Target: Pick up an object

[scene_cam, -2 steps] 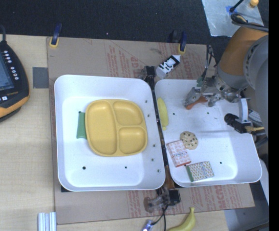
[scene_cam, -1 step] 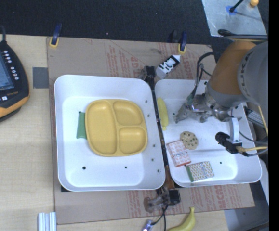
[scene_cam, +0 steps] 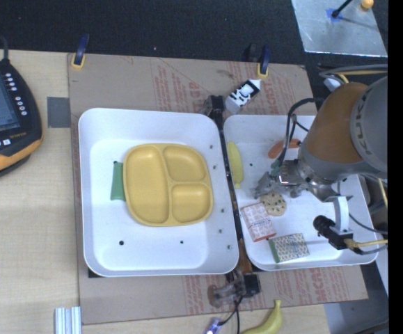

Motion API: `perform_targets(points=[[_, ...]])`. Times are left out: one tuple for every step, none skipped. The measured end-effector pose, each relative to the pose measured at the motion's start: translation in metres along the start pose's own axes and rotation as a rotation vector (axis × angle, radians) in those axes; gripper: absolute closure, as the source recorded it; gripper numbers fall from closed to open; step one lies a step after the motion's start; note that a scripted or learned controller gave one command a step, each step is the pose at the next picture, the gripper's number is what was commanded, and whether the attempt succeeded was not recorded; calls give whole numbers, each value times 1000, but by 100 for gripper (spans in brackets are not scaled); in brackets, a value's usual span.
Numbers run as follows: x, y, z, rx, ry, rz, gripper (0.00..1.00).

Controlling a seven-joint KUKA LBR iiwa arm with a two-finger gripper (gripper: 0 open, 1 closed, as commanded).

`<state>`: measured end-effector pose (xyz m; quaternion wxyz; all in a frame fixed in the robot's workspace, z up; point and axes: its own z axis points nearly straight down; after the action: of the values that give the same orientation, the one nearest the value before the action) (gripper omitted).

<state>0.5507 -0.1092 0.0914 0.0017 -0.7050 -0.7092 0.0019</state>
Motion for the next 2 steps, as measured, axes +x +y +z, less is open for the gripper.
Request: perform_targets(points=[[-2,1,-12,-2,-3,-4,100],[-2,1,-12,-2,-3,-4,0]])
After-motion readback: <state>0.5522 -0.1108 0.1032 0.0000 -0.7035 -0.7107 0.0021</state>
